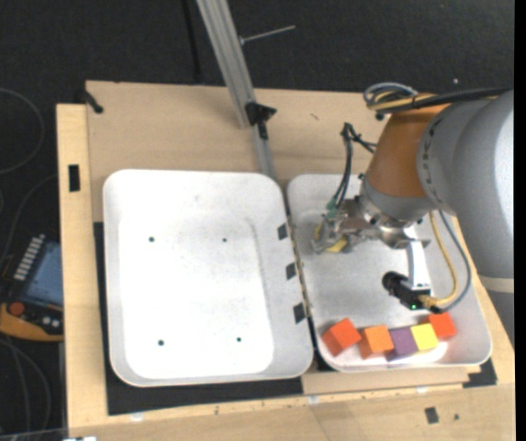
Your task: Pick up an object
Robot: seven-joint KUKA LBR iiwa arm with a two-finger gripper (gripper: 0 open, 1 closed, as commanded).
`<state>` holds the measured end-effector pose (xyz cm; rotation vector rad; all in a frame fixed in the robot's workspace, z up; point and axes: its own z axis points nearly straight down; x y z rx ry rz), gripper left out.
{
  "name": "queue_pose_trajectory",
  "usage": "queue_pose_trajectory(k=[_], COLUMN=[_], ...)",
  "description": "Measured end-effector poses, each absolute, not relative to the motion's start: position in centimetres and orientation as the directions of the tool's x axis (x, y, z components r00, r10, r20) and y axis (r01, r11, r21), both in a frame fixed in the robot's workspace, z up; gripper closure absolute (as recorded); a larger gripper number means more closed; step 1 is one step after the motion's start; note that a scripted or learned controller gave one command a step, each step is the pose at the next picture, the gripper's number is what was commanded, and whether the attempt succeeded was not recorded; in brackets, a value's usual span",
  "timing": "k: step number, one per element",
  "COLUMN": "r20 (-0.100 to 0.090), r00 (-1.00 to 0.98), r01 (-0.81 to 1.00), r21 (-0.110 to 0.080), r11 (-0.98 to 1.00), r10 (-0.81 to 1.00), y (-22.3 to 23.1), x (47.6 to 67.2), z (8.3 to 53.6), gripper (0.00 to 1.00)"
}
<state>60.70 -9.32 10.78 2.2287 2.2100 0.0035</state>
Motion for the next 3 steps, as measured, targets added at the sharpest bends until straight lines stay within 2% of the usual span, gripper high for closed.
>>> queue_pose_trajectory(k=[1,2,3], r20=[0.001,0.002,-0.001], r00=[-0.003,-0.008,-0.004], r01=[1.0,1.0,1.0], r21=[-0.015,0.008,-0.001], r11=[0.003,0.008,0.004], r10=[1.0,1.0,1.0], y=[-8.9,-1.9,-2.3], x=[65.6,63.1,63.0], z=[10.0,20.2,19.7], gripper=[1.0,1.0,1.0])
